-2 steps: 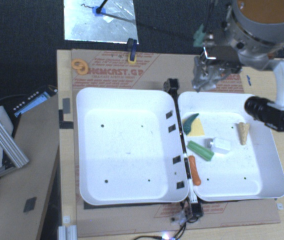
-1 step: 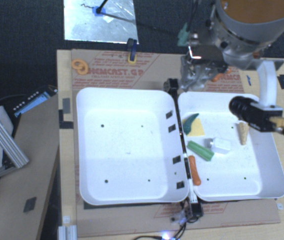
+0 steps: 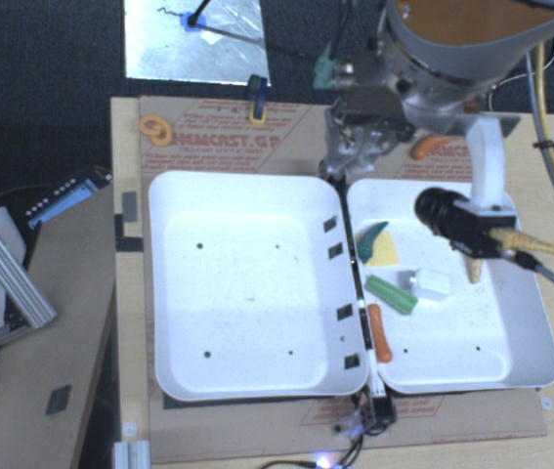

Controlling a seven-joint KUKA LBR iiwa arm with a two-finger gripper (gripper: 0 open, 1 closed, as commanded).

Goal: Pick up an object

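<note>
- Bins: you have two shallow white bins side by side on the counter (image 3: 208,125), left bin (image 3: 247,281) and right bin (image 3: 472,350), their inner rims touching along a row of black clips.
- Objects, all in the right bin, toward its left side: a yellow wedge (image 3: 385,251) with a teal piece (image 3: 368,236) overlapping its upper left edge; below them a green block (image 3: 391,294) lying at a slant; just beside it, to the right, a small white block (image 3: 431,283); an orange carrot-shaped piece (image 3: 380,334) lying along the bin's left wall, near the divider.
- Arm: it reaches in from the right, grey body with orange band high in your view.
- Gripper (image 3: 347,159) sits over the far end of the seam between the bins, above the rims. You cannot tell how the jaws stand; dark, blurred metal there.
- Nothing visibly held.
- Loose on the counter behind the bins: orange ring (image 3: 155,129), yellow-and-blue clamp (image 3: 257,101).
</note>
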